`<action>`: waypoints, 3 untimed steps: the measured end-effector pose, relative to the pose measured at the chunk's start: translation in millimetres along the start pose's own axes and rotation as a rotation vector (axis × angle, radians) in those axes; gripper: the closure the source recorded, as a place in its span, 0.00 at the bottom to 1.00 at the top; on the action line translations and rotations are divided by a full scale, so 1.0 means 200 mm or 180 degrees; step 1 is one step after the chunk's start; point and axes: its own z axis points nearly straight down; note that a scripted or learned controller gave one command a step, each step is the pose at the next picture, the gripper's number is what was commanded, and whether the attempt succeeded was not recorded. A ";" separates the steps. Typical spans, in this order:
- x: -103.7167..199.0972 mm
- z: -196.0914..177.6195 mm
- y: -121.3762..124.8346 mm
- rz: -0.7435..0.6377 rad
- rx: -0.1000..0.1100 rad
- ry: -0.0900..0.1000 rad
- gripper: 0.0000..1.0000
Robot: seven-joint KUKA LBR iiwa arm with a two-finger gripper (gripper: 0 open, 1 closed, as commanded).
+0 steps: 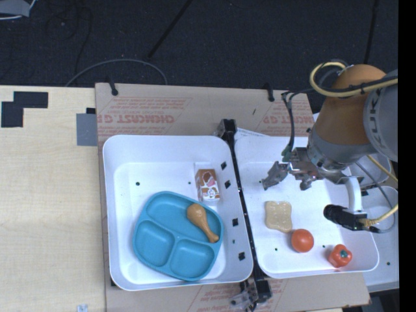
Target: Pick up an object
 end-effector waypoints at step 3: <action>0.01 0.49 0.01 0.0001 -0.0057 -0.0017 0.00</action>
